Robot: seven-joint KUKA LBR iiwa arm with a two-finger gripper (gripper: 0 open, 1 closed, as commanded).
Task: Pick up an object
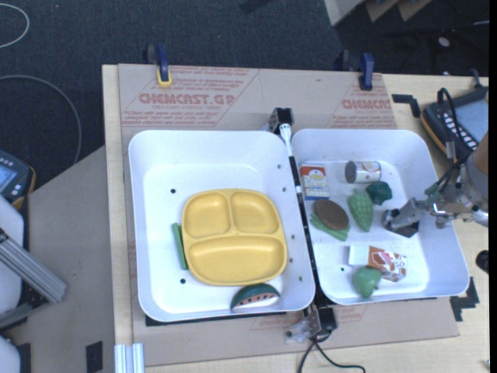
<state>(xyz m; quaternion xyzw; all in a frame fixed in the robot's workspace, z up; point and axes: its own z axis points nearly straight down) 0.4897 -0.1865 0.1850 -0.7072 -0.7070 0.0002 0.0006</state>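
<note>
No object is lifted yet: all the things I can see lie on the bin floors. The likely candidates are in the right bin [439, 169], because the gripper [402, 222] is low over its right half. Nearest to it are a dark green piece [379, 192] up and to its left, a bumpy pale green piece [360, 210] to its left, and a white and red packet [386, 260] below it. Each seems apart from the gripper, not touching it. Nothing shows between the jaws, and I cannot tell whether they are released or clenched. Further left in the same bin are a brown oval piece [332, 216], a small carton [314, 182] and a silver can [363, 171]. The left bin [155, 177] holds a yellow plate [233, 235] with 3 compartments and a watermelon slice [255, 296]. I judge that the approach is made, and that the grasp and the lift are left.
</note>
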